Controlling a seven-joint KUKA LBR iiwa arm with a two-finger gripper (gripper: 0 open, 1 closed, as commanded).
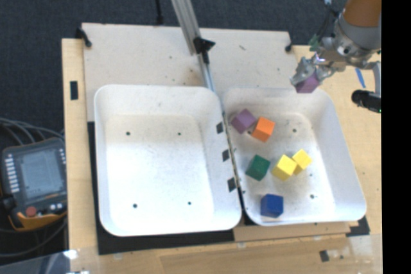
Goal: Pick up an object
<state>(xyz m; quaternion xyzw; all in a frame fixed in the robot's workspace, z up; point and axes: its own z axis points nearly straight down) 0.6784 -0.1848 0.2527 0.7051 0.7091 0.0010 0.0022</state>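
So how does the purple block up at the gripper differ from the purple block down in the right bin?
The purple block at the gripper sits between the gripper's fingers, raised over the right bin's far rim; the purple block in the bin lies on the floor, touching the orange block. The gripped one is partly hidden; the bin one shows whole. Both look alike in colour.

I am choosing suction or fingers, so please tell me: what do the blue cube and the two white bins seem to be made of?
The blue cube looks like painted wood or hard plastic: flat even colour, crisp edges, little shine; which one is unclear. The white bins look like thin moulded plastic: rounded corners, curled rims, matte, speckled with dirt.
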